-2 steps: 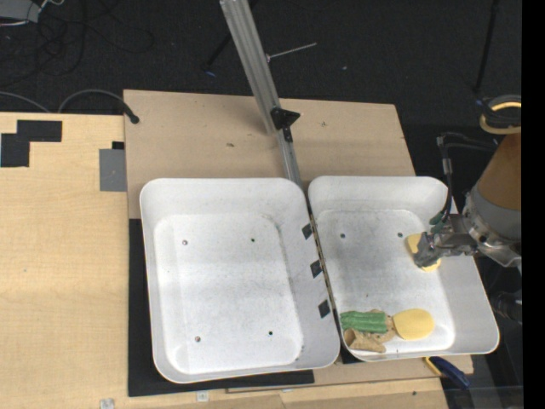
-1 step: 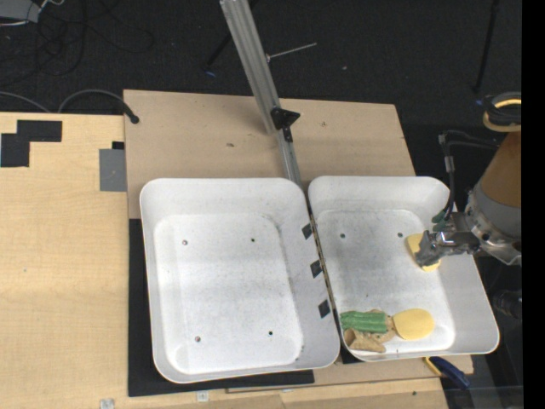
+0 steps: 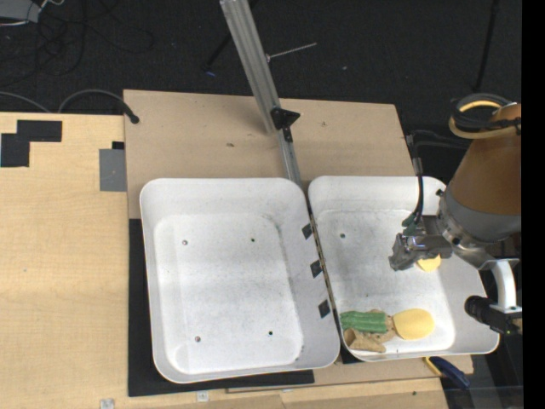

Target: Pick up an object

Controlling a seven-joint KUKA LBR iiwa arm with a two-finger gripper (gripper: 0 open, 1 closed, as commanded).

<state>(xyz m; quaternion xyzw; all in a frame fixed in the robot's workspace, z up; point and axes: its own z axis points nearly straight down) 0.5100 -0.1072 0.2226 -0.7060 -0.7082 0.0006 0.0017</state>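
From my remote seat I see the bench (image 3: 213, 135), a tan board carrying two shallow white bins side by side, with a slanted metal rail (image 3: 255, 62) running down from the top toward the seam between them. The left bin (image 3: 162, 220) is the bigger white field in my view; the right bin (image 3: 358, 207) sits against it, joined along a row of dark clips. The arm (image 3: 487, 173) comes in from the right, its orange band showing above the grey wrist, and it hangs over the right side of the right bin. The gripper (image 3: 411, 254) points down into that bin near its right wall. Just beside its tip, partly hidden under the wrist, I see a small yellow piece (image 3: 430, 264); I cannot tell whether the fingers are open or closed, or whether that piece sits between them. Along the near edge of the right bin lie three small things close together: a yellow round object (image 3: 414, 323), a green object (image 3: 364, 320) to its left, and a tan object (image 3: 368, 340) touching the green one's lower side.
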